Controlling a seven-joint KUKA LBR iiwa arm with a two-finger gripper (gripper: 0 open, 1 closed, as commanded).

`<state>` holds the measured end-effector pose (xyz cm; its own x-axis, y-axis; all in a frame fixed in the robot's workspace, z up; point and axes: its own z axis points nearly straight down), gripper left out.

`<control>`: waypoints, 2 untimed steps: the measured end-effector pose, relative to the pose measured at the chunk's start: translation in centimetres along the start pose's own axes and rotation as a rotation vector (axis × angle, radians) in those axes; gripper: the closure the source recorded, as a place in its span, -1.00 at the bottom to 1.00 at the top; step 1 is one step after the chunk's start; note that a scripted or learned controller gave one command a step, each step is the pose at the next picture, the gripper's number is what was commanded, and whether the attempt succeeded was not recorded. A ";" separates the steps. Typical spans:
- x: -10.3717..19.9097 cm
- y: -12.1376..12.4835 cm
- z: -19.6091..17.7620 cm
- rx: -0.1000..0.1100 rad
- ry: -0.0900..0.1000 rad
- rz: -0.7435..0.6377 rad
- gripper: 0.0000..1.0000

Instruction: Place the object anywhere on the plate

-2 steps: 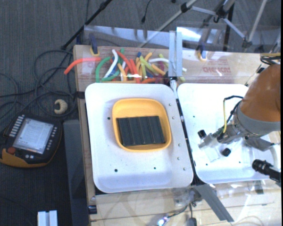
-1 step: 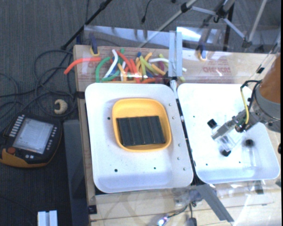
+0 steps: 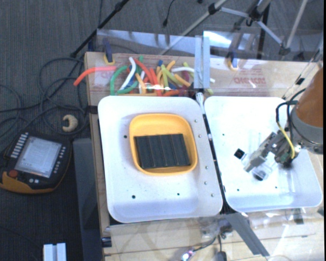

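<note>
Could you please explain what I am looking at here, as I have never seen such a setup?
One camera looks down at a slant on a bench with two shallow white bins. The left bin holds a yellow plate with a dark ridged insert. The right bin holds a small black object. A grey robot arm reaches in from the right, and its hand hangs over the right bin, close to the object and apart from it. Coloured tubes lie behind the bins, and a control pendant lies on the floor.
</note>
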<state>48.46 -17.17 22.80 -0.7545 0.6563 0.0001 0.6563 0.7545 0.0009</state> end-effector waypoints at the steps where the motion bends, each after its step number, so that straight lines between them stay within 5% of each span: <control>1: -2.6 -3.0 4.5 0.000 0.000 -0.324 1.00; 2: -2.1 -2.1 -3.8 -0.002 -0.006 -0.583 1.00</control>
<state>48.64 -20.09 26.61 -0.9912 0.1322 -0.0063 0.1322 0.9912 0.0007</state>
